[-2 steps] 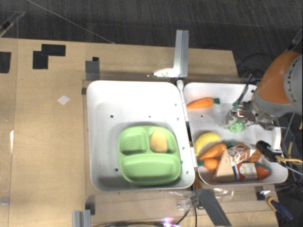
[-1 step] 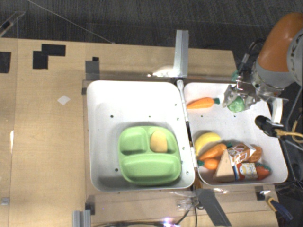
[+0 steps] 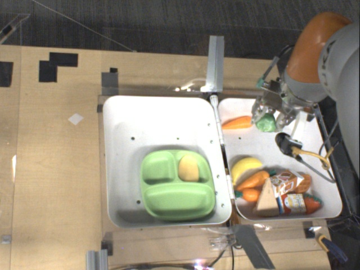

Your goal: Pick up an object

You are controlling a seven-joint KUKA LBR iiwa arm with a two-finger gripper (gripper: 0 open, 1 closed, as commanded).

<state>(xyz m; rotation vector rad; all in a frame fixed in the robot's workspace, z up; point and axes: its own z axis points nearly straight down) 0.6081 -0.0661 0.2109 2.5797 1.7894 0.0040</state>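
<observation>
My gripper (image 3: 269, 117) hangs over the back of the right bin (image 3: 332, 207), with a small green object (image 3: 266, 123) between its two fingers. The fingers close against its sides. An orange carrot (image 3: 237, 122) lies just left of it, by the bin's back left corner. Toward the front of the same bin a yellow fruit (image 3: 246, 166), a second carrot (image 3: 256, 179), a tan wedge (image 3: 268, 199), a wrapped packet (image 3: 293, 181) and a small red bottle (image 3: 296, 205) are piled together.
The left bin (image 3: 129, 151) holds a green divided plate (image 3: 169, 198) with a yellow fruit (image 3: 189, 168) in its upper right compartment. A thin wall (image 3: 220, 145) separates the two bins. A metal post (image 3: 215, 63) stands behind them.
</observation>
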